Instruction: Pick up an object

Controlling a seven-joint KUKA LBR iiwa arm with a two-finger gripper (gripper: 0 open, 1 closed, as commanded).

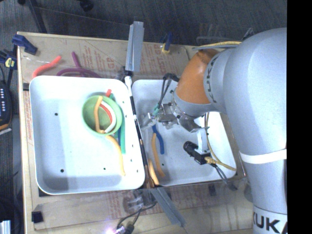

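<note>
My gripper hangs low over the left part of the right bin, under the orange wrist band. Just below it lies a pair of pliers with one blue and one orange handle, its head pointing up toward the gripper. A small teal piece shows beside the gripper. I cannot make out whether anything sits in the gripper. The left bin holds a green bowl with orange and red strips across it.
A green strip and a yellow strip trail from the bowl toward the left bin's right wall. An orange-handled tool lies along the right bin's left wall. Orange and purple cords lie on the bench behind the left bin.
</note>
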